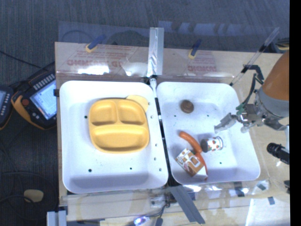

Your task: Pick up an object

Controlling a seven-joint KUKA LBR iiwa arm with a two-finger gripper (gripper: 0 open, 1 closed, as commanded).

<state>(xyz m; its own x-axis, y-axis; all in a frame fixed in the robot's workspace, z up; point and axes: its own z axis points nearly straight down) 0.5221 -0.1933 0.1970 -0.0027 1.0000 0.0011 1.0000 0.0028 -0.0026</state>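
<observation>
In the camera view, two shallow white bins are seen side by side on the bench. The left bin (70, 173) is occupied by a yellow divided tray (119, 125), which lies flat near the bin's middle, its three compartments turned upward.

The right bin (244, 166) holds several small things. A round brown object (187, 106) is set in the upper part of the bin, well apart from the rest. An orange carrot-shaped piece (192, 142) is laid at a slant near the bin's centre. Just beside its right end a small red-and-white can with a dark end (211, 144) is lying on its side. Below them, a brown-and-white carton (190, 162) is lying tilted near the bin's front wall, touching the lower end of the carrot-shaped piece.

The arm (278, 86) is reached in from the right, its orange band seen above the bin's right wall. The gripper (226, 123) is placed over the right part of the right bin, above and to the right of the can. Nothing is seen between its fingers; whether they are spread or closed cannot be told.
</observation>
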